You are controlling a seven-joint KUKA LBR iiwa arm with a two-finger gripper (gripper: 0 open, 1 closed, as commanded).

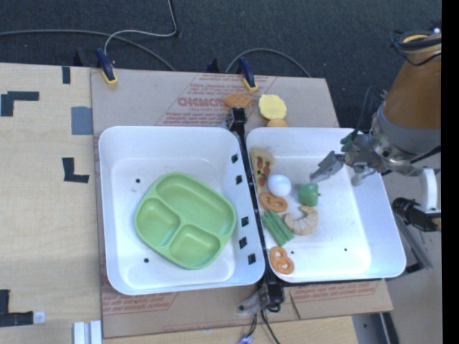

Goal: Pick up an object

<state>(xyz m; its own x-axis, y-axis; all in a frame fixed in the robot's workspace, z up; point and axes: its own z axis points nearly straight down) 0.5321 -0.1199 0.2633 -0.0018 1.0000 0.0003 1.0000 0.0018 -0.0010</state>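
The right bin (373,249) holds several toy foods along its left side: a pizza slice (259,165), a white egg (279,185), a small green pepper (308,194), an orange pretzel (272,203), a green bean pod (276,228), a beige shell-like piece (303,221) and a second pretzel (282,261). My gripper (341,172) hangs over the bin's upper right part, up and to the right of the green pepper. It is open, its fingers spread with nothing between them.
The left bin (122,149) holds a green divided plate (186,221). Behind the bins, a yellow toy (272,107) and an orange biscuit (239,100) lie on the cardboard. Black clips run down the wall shared by the bins.
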